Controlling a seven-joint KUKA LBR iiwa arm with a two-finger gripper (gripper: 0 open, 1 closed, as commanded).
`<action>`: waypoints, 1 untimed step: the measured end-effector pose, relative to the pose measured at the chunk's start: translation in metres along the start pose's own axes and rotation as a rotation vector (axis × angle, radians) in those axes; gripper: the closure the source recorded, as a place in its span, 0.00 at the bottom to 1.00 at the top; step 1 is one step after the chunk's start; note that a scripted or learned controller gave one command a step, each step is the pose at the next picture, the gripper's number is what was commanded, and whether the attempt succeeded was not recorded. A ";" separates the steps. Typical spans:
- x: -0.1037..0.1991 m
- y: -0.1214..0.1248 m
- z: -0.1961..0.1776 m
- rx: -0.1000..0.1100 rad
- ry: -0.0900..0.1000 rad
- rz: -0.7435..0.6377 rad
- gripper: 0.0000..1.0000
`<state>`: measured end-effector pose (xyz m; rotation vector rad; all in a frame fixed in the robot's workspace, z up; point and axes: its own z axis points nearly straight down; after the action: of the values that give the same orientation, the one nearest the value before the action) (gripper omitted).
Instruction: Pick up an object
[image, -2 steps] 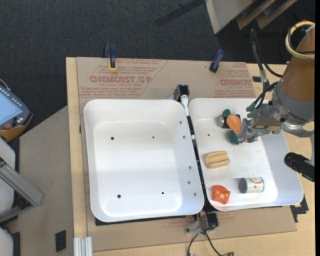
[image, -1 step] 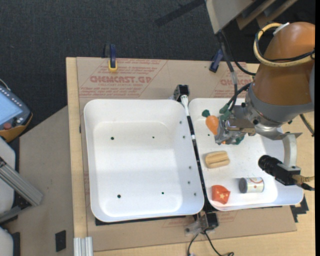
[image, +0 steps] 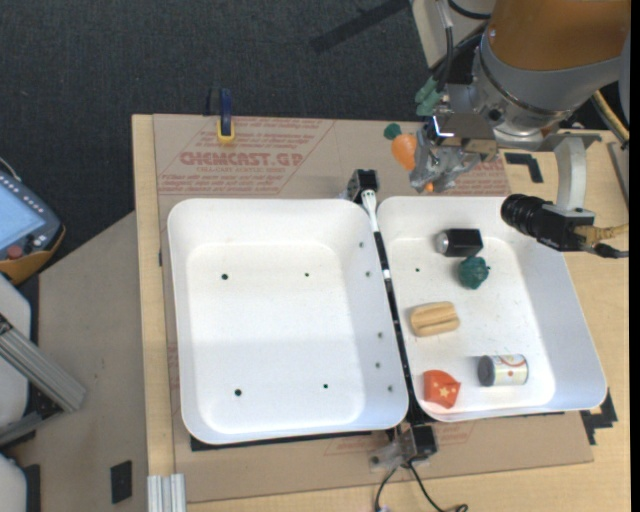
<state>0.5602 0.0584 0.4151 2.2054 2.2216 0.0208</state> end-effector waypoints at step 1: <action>-0.017 -0.036 0.075 0.027 -0.002 0.010 1.00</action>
<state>0.5260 0.0410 0.3394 2.2290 2.2232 -0.0123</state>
